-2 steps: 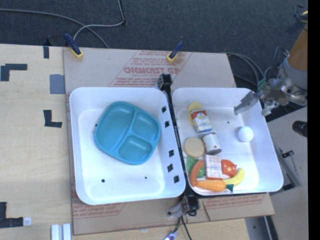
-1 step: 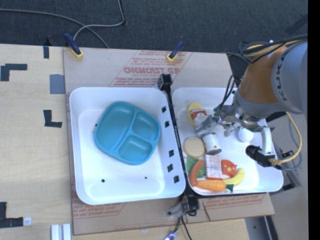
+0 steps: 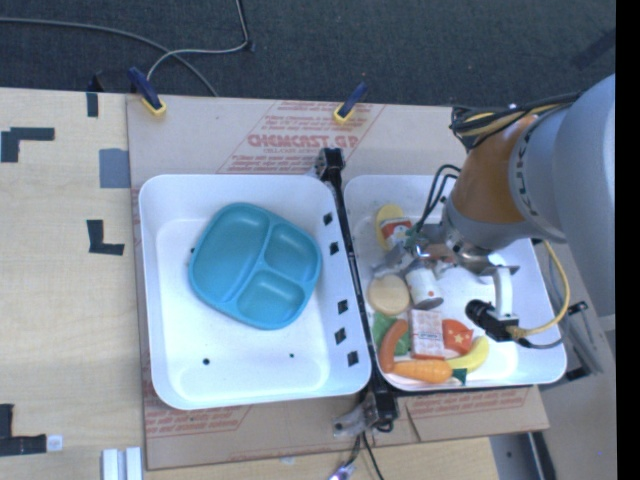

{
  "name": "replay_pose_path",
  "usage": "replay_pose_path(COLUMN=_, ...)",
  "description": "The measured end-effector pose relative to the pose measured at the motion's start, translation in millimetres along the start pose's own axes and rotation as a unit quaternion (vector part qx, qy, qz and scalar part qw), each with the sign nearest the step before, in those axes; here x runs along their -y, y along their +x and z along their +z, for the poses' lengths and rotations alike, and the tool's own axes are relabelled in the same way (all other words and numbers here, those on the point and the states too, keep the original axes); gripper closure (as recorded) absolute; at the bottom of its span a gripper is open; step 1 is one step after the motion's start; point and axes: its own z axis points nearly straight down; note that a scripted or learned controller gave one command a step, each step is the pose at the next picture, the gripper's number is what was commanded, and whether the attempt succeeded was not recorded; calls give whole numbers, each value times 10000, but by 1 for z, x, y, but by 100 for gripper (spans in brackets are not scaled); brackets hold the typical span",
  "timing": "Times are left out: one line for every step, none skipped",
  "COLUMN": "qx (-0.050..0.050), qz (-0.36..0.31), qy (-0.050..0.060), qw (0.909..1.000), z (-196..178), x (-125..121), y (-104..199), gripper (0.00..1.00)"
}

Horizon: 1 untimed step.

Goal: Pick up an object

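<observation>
My gripper (image 3: pixel 418 260) reaches down into the right bin (image 3: pixel 530 368), right over a small white can (image 3: pixel 425 290) and next to a round beige bun (image 3: pixel 388 294). A yellow bottle with a red and green label (image 3: pixel 391 225) lies just beyond it toward the bin's far wall. Toward the near wall sit a red-and-white packet (image 3: pixel 428 332), an orange carrot (image 3: pixel 420 371), a red piece (image 3: pixel 458 334) and a yellow banana (image 3: pixel 476 353). The arm's wrist hides the fingertips.
The left bin (image 3: pixel 170 298) holds a blue divided plate (image 3: pixel 256 264). A black divider with clips (image 3: pixel 345 268) runs between the bins. Cables (image 3: pixel 545 318) loop off the wrist over the right bin's right side. Yellow clamps (image 3: pixel 350 103) hold the cardboard at the back.
</observation>
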Motion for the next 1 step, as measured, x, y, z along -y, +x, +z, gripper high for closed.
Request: replay_pose_path(qx=12, qz=-1, qy=7, qw=10000, z=3, x=-56, y=13, gripper=0)
